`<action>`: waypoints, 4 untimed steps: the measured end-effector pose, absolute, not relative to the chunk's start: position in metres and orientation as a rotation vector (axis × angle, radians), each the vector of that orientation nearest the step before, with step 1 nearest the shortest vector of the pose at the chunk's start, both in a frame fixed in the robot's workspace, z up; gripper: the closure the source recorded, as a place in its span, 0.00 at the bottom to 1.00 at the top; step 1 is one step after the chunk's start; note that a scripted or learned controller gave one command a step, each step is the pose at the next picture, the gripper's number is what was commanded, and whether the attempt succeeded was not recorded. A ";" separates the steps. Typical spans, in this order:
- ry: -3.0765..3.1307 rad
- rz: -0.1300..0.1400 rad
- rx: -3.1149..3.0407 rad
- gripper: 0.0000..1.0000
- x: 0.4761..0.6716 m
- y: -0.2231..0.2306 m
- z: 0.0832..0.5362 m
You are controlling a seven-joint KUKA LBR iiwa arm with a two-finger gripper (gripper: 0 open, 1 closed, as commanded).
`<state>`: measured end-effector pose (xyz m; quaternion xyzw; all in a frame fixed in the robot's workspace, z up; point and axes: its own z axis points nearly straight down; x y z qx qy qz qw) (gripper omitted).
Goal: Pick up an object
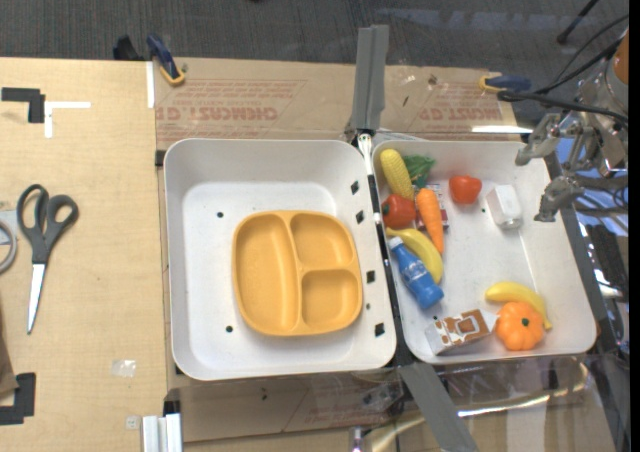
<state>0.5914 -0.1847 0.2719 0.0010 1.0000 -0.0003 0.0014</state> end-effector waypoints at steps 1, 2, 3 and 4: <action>3.136 -0.002 -0.078 0.00 0.613 -0.152 0.102; 3.126 -0.006 -0.151 0.00 0.602 -0.102 0.097; 3.136 -0.004 -0.078 0.00 0.574 -0.101 0.093; 3.139 -0.002 0.051 0.00 0.549 -0.093 0.092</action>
